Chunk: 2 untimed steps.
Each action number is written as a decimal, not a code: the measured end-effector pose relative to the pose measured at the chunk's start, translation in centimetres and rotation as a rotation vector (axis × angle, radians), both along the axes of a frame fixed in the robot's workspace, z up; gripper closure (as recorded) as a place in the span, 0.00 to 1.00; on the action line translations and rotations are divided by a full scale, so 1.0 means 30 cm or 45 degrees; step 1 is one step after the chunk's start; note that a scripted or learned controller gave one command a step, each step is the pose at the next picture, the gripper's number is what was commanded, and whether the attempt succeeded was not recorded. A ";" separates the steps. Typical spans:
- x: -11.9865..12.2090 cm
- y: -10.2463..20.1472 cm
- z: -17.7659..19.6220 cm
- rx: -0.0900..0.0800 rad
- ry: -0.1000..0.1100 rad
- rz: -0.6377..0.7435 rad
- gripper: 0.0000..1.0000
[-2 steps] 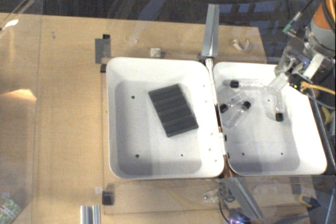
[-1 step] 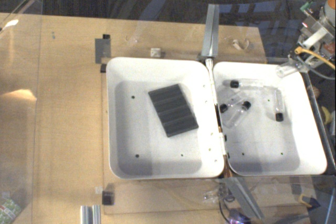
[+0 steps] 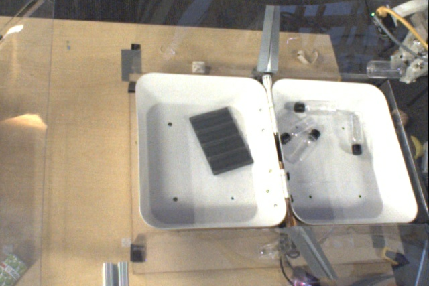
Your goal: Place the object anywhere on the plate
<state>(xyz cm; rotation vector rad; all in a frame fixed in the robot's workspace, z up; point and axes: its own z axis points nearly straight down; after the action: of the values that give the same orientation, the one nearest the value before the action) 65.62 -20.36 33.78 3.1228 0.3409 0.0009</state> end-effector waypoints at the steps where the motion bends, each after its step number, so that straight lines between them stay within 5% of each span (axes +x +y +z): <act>1: 0.015 0.006 0.079 0.000 0.002 0.044 1.00; 2: 0.019 0.017 0.106 0.001 0.007 0.059 1.00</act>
<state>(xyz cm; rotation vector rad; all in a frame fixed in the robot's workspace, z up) 66.19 -19.84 36.95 3.1155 0.4134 -0.0072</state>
